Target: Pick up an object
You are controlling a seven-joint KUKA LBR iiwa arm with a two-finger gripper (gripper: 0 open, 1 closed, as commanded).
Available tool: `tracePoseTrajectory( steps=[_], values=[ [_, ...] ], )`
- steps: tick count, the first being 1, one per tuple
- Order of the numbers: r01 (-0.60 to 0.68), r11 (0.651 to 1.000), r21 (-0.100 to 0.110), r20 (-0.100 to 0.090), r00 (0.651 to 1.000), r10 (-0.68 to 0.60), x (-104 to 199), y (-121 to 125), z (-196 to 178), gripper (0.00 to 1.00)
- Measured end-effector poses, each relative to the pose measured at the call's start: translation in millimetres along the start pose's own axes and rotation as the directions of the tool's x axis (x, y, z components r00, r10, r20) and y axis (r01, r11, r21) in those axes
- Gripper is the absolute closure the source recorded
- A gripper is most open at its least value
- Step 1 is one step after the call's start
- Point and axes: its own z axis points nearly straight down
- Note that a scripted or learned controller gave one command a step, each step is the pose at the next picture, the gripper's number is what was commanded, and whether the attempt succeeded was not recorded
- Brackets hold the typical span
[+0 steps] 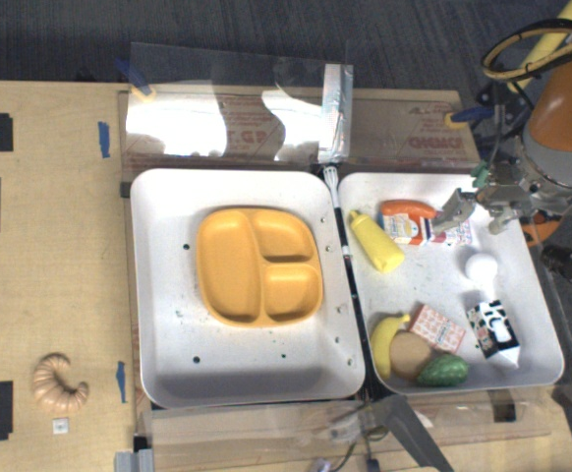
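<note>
Croissant point(60, 383): you'll find it lying on the tabletop point(40, 264), left of both bins.
Left bin point(163, 362): your yellow divided plate point(259, 265) sits in its middle.
Right bin point(546, 347): yellow bottle point(375, 241), orange packet point(407, 221), white ball point(481, 266), banana point(386, 336), green piece point(444, 371).
Gripper point(475, 215): over the bin's far side, beside the orange packet; jaws apart, clamped on nothing.

Robotics lab: plywood bench point(50, 293) with blue tape marks point(103, 138), two white bins point(158, 214), toy food, yellow cables point(522, 52), clear acrylic screen point(237, 106).
</note>
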Motion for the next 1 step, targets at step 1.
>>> tracePoseTrajectory(
  steps=[1],
  values=[
    [0.019,1.000,0.001,0.001,1.000,-0.019,-35.8,-25.2,-13.4,0.00]
  ],
)
